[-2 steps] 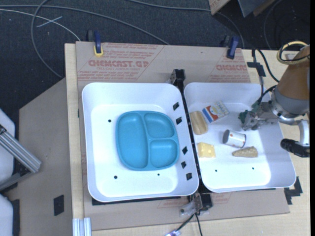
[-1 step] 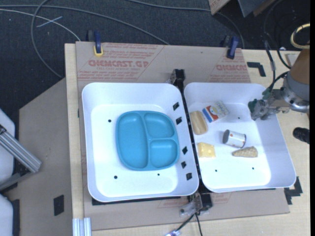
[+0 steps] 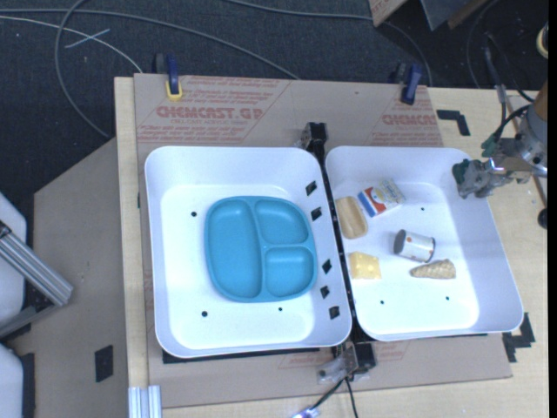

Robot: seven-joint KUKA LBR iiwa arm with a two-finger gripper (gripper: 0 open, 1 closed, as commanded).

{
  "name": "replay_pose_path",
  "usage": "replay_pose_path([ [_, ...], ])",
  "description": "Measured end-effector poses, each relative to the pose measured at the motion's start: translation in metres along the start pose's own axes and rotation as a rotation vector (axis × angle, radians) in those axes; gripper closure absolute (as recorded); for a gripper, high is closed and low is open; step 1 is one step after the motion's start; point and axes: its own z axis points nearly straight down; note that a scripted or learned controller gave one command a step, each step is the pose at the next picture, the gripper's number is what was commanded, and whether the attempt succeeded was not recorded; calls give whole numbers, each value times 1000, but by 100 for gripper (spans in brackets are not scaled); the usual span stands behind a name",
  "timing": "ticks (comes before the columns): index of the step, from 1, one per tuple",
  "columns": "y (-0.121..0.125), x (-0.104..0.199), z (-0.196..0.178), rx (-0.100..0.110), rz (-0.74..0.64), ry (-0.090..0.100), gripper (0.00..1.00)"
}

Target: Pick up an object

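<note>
Right bin [image 3: 487,259], contents, 5 items:
- 1 small carton [image 3: 381,199], white w/ red + blue print, lying tilted nr the bin's upper left.
- 1 tan bread-roll-like piece [image 3: 351,217], just beside the carton, at the bin's left wall.
- 1 yellow wedge [image 3: 365,266], cheese-like, below the roll, lower left.
- 1 small can [image 3: 413,245], silver w/ dark end, lying on its side, approx mid-bin.
- 1 beige cone shape [image 3: 433,270], just below the can, tip pointing left.
All 5 rest on the bin floor; none lifted.

Gripper [image 3: 470,179]: 1, dark grey, over the right bin's upper right rim, well apart from all 5 items. Nothing seen in it. Finger spread: cannot tell from here.

Left bin [image 3: 165,233]: 1 blue divided plate [image 3: 259,247], 3 compartments, sitting centre, nothing on it.

Bins: 2, white, shallow, side by side, touching along a row of black clips [image 3: 318,233].

Bench: 1 cardboard sheet [image 3: 226,103] w/ red print under both bins; 2 blue clamps [image 3: 173,74] on its far edge, one over each bin. Grey cables [image 3: 96,24] on dark floor beyond.
</note>
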Motion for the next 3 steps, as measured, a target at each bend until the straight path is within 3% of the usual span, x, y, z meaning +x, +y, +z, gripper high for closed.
replay_pose_path([
  [3, -44, 151, -14, 10, -4, 5, 100],
])
